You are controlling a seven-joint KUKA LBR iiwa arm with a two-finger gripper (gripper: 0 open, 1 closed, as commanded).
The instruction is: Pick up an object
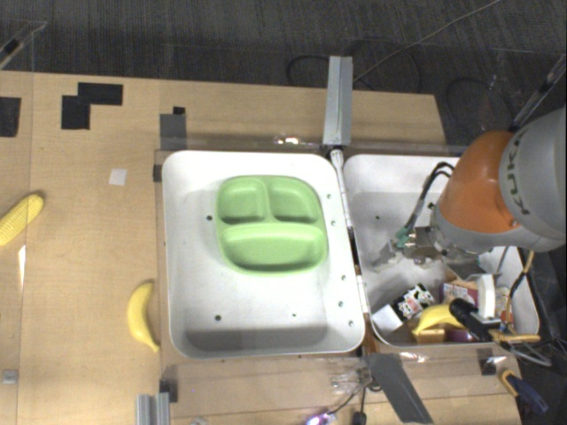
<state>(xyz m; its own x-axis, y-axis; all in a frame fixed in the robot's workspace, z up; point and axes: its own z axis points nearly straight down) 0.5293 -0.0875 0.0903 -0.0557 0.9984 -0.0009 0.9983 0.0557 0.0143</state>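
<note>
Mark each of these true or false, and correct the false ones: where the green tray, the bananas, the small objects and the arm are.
1. The green divided tray lies in the left bin. True.
2. A banana lies inside the left bin. False: it lies on the bench, beside that bin.
3. The small objects crowd the right bin's near end. True.
4. The arm reaches over the left bin. False: it is over the right bin.

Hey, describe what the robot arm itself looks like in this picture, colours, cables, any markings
The arm is a rounded grey casing with a broad orange band above the wrist and part of dark lettering on the grey. A black cable loops beside the orange band down to the metallic wrist hardware, which carries a small green part.
</note>
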